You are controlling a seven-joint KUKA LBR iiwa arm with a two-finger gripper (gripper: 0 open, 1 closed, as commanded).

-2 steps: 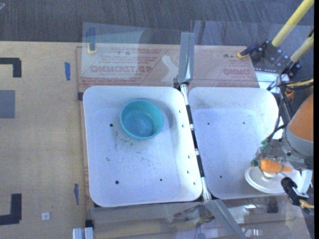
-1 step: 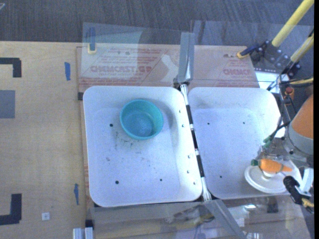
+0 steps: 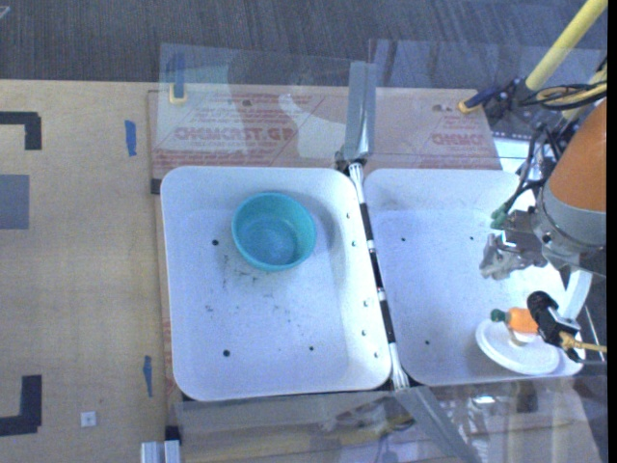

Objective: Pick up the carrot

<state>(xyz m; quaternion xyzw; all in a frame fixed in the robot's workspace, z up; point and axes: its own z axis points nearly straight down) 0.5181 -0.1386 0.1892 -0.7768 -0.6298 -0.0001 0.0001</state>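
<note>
Carrot [image 3: 522, 321] on white plate [image 3: 516, 353], right bin | claw [image 3: 501, 257] just above-left, apart | grip state unclear

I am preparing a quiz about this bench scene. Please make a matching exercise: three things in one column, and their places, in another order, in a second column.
Things:
1. teal bowl
2. carrot
3. gripper

Places:
A. on the white plate, near corner of the right bin
B. above the right bin, a little beyond the plate
C. far half of the left bin

Pairs: 1-C, 2-A, 3-B
</note>
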